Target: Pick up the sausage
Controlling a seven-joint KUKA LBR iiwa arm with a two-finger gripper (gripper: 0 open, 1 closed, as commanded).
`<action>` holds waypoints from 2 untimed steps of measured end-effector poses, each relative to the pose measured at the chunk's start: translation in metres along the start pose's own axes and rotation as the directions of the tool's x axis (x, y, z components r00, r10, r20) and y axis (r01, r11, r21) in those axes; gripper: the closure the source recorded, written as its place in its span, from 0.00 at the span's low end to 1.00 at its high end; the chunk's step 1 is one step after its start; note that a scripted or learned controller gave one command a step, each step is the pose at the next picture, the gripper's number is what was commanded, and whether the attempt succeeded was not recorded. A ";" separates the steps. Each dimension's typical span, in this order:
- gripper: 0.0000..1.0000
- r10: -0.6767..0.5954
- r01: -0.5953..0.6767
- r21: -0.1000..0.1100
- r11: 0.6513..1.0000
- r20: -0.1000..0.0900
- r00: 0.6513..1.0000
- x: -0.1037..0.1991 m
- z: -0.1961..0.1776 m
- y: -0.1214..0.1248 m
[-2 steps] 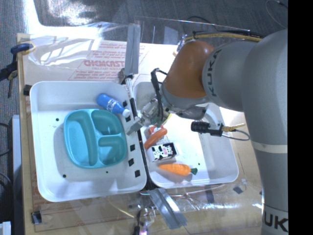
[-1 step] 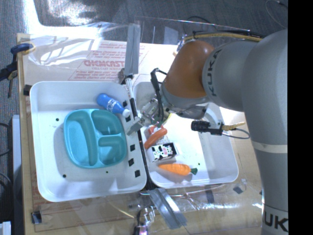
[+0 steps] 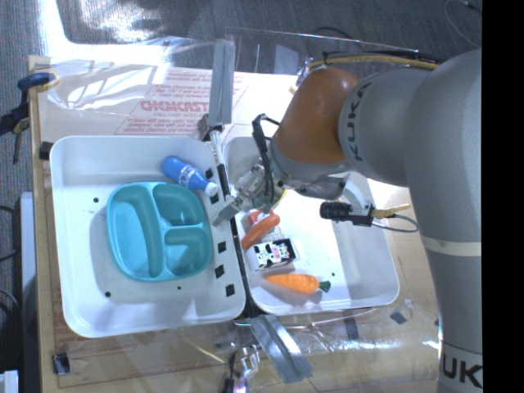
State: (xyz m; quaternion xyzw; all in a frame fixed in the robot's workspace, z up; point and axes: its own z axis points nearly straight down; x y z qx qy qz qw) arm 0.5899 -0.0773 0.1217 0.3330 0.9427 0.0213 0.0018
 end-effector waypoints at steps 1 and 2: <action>0.00 -0.007 0.007 0.000 1.000 0.001 1.000 0.000 0.000 0.000; 0.00 -0.026 0.026 -0.001 1.000 0.001 1.000 0.000 -0.001 0.000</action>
